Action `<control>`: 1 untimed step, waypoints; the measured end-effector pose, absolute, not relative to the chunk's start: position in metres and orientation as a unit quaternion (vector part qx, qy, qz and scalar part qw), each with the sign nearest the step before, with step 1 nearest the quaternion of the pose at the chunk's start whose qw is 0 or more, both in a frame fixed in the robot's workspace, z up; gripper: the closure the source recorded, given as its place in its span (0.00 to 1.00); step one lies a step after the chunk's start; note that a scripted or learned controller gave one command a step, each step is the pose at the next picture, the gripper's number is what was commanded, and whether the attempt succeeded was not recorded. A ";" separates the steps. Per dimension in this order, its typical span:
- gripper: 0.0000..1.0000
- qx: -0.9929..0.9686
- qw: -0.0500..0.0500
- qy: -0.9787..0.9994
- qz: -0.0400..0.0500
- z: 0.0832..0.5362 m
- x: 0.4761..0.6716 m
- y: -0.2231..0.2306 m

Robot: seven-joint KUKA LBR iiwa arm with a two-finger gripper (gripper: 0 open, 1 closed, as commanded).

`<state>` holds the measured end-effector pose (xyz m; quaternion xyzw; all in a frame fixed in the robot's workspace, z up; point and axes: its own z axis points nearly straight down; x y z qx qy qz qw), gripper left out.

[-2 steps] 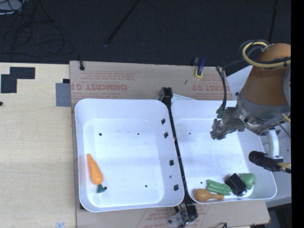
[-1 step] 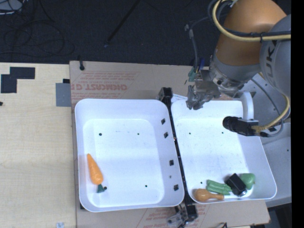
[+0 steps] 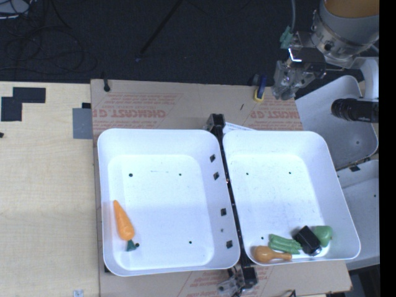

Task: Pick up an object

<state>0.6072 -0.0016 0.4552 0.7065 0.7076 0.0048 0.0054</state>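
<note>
Two shallow white bins sit side by side on a cardboard sheet (image 3: 185, 107) laid over the bench. The left bin (image 3: 158, 142) holds a toy carrot (image 3: 123, 221) near its lower left corner, lying lengthwise along the left wall with its small green top pointing toward the near edge. The right bin (image 3: 278, 142) has its things gathered in the lower right corner: a tan, pear-shaped toy (image 3: 270, 254) against the near wall, a green bean-like piece (image 3: 284, 244) just above it, a black block (image 3: 307, 239) touching that piece, and a rounder green item (image 3: 323, 232) beside the block, partly tucked behind it. The arm (image 3: 349, 11) is at the upper right, raised well clear of both bins, with its gripper (image 3: 289, 84) hanging beyond the far edge of the right bin, over the cardboard. The gripper appears small and dark against the background, so I cannot tell how it is set; nothing is seen carried under it.
</note>
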 end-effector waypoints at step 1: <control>1.00 0.708 -0.002 0.706 -0.003 0.405 0.590 -0.044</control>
